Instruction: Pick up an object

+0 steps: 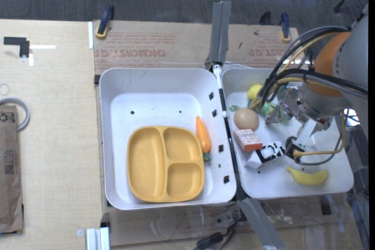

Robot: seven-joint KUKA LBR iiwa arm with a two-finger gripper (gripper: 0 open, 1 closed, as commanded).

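In the right bin (340, 184), my gripper (281, 112) hangs low near the back, right beside a green thing (266, 107) and a yellow round fruit (255, 91). Just to its left lies a tan egg-shaped object (246, 119). A red and white box (248, 139) rests in front of that object. Beside the box is a small black-and-white piece (266, 154). A yellow banana (307, 175) lies near the bin's front edge. I see nothing held between the gripper's tips.
The left bin (117, 96) holds a yellow divided tray (166, 163) and an orange carrot (203, 134) by its right wall. A grey divider (224, 126) separates the bins. Cables loop above the wrist.
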